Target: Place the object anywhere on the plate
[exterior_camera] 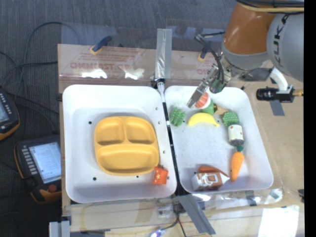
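1. Both bins: left bin (79, 107) and right bin (256, 147), plain white.
2. Plate (127, 144): yellow-orange, uniform.
3. Small block (160, 176) by the plate: orange-red.
4. Banana (203, 119): yellow.
5. Leafy piece (177, 116): green; second green lump (230, 118), knobbly texture.
6. Carrot (236, 165): orange with a green top.
7. Bottle (235, 134): white label, dark green cap end.
8. Carton (210, 178): brown and white.
9. Round piece (202, 101) beside the hand (207, 89): red and white.
10. Arm (256, 23): orange band, grey casing.
11. Worktop (291, 132): tan.
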`<state>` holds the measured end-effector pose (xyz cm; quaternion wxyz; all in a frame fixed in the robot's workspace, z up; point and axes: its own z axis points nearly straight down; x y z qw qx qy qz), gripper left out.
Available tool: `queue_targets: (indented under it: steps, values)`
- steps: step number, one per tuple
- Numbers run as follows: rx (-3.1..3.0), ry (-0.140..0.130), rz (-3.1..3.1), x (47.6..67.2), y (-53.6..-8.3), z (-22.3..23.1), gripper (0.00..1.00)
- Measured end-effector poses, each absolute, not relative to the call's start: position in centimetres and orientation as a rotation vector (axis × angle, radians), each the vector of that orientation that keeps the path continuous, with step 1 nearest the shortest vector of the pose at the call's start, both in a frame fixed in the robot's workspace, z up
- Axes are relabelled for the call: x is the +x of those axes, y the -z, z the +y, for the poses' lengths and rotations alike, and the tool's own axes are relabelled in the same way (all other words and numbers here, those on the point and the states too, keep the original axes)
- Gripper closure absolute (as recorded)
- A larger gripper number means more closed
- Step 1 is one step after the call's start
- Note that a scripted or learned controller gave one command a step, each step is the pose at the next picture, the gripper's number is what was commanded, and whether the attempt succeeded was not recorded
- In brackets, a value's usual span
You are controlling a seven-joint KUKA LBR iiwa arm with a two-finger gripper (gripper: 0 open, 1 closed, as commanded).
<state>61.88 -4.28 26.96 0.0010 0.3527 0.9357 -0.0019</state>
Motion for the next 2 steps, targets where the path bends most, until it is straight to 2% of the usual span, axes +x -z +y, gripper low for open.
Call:
queue_targets:
  steps: [1, 2]
  values:
    - [0.972, 0.001, 2.988, 62.7, -20.8, 3.9, 1.0]
    - [1.026, 0.001, 2.972, 59.1, -17.2, 12.0, 1.0]
